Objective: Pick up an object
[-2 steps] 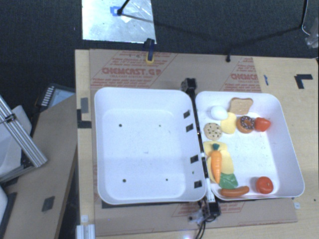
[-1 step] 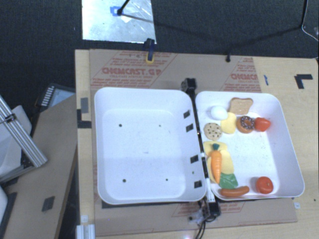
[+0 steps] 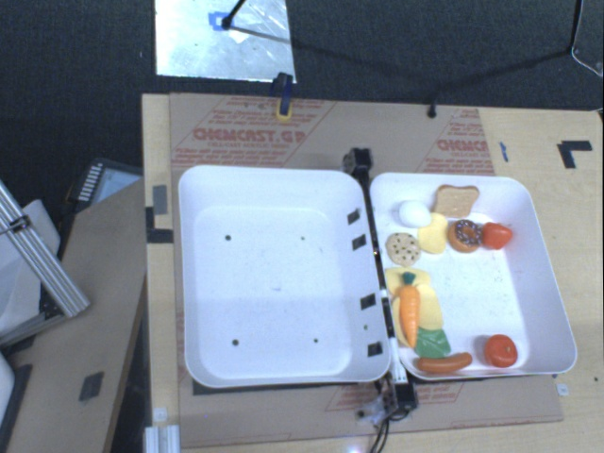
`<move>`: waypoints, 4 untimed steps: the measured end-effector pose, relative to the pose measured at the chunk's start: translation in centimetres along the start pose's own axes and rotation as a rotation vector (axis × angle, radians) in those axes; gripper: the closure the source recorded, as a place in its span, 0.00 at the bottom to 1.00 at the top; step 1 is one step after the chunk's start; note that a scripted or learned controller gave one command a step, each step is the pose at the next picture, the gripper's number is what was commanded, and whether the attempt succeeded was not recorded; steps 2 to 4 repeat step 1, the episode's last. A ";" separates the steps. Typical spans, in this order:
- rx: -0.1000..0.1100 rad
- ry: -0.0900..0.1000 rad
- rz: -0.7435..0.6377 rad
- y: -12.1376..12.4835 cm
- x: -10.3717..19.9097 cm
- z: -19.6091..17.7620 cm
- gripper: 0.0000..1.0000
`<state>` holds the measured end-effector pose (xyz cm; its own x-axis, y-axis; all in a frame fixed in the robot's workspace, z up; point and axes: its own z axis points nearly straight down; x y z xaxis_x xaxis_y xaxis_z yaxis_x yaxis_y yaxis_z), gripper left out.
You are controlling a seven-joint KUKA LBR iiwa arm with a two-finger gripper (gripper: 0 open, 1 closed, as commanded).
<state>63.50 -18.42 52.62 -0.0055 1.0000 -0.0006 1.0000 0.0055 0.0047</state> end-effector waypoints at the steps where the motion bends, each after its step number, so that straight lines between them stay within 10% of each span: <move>1: 0.000 0.001 0.000 -7.0 2.9 -0.9 1.00; 4: 0.000 0.001 0.000 -7.0 2.9 -0.9 1.00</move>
